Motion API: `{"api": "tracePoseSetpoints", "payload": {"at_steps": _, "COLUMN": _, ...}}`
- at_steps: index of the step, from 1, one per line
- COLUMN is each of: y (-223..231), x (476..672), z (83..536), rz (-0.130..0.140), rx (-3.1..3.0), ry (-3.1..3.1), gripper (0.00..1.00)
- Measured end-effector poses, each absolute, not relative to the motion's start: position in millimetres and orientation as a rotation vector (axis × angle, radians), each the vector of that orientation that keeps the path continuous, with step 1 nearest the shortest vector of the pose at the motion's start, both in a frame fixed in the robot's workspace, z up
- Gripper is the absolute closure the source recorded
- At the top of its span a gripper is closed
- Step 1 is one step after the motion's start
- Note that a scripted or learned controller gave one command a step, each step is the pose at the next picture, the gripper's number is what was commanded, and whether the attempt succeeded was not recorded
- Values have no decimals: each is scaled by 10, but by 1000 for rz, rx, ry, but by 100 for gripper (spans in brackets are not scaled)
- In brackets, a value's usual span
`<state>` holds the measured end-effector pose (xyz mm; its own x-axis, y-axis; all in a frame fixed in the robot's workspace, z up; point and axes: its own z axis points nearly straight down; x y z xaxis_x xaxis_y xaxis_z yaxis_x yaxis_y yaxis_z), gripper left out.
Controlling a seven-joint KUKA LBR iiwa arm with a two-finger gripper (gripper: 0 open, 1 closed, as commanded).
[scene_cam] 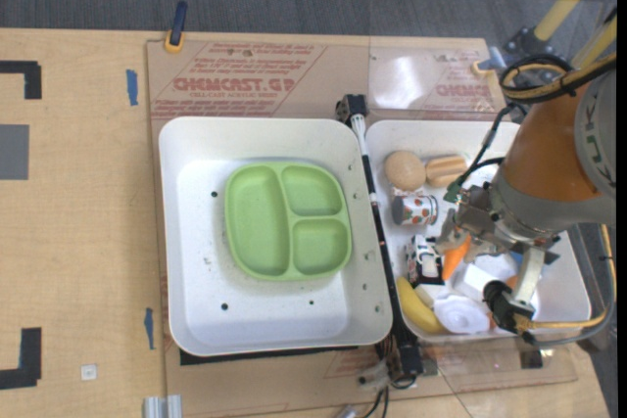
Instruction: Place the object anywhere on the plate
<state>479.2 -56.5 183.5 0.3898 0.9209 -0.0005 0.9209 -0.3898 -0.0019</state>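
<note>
Grey and orange, the arm (554,147) reaches in over the right bin (578,294), and its tool (468,228) hangs low among the clutter there; whether the tool is spread or pressed together cannot be told, as the wrist hides it.

Right at the tool lies an orange carrot-like piece (455,261), partly under the arm. Just left of the tool stands a small white cup (417,209) with red spots. Beyond the tool, toward the bin's far wall, sit a round tan bun (404,170) and a pale bread roll (446,168), touching each other. On the near side of the tool are a small black-and-white item (425,259), a yellow banana (419,309) along the bin's near left corner, and white round pieces (460,315) beside it. Which of these is the thing to be moved cannot be told; all lie in the right bin, none between visible fingers.

Left of the tool, across the dividing rims, the left bin (196,308) holds a light green plate (287,221) with three compartments, lying flat near the bin's middle.

Both bins rest on a brown cardboard sheet (245,73) with red print, laid on the wooden worktop (69,210). A blue clamp (177,23) grips the sheet's far edge.
</note>
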Motion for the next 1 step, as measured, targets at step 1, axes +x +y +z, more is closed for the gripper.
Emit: {"api": "tracePoseSetpoints", "payload": {"at_steps": 1, "y": 284, "x": 5285, "z": 1833, "rz": 0, "rx": -2656, "ry": -1668, "gripper": 100}}
